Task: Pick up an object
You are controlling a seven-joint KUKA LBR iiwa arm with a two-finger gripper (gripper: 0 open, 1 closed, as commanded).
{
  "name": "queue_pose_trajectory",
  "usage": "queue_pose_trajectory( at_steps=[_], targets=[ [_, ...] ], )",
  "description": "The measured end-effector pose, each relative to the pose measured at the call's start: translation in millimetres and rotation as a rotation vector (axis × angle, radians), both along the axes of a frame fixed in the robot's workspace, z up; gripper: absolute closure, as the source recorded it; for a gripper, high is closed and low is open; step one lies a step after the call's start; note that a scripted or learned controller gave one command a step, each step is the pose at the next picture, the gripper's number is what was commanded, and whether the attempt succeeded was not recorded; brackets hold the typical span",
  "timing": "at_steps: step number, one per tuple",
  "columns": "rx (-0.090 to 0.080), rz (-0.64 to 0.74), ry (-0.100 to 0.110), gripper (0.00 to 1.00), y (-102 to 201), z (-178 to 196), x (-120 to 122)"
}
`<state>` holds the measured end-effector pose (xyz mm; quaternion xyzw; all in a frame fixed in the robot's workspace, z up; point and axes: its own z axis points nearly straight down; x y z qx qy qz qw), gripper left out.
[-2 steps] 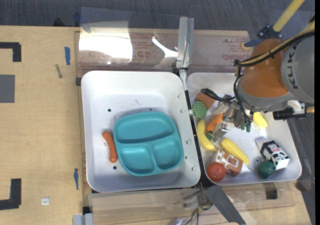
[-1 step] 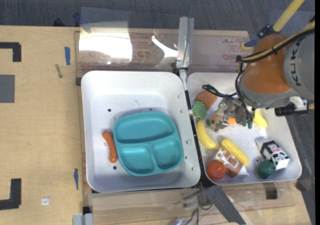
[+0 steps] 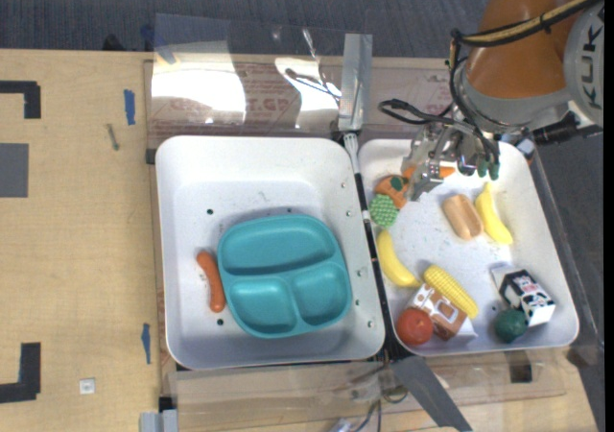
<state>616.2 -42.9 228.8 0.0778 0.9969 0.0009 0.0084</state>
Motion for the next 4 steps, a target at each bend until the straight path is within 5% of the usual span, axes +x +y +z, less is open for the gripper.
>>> queue_pose_trajectory(
  at_steps=[1,2,3,4],
  targets=[
    [0.002,-0.079,0.01,1.0,44.0,33.0,46.2],
    [0.003,-0.108,0.015,1.0,94.4,19.2,35.8],
    [0.002,-0.111,0.013,0.0,91.8,20.2,36.3],
    [0.0,-0.067,0.019,0.0,54.8,-46.2,-31.1]
  ],
)
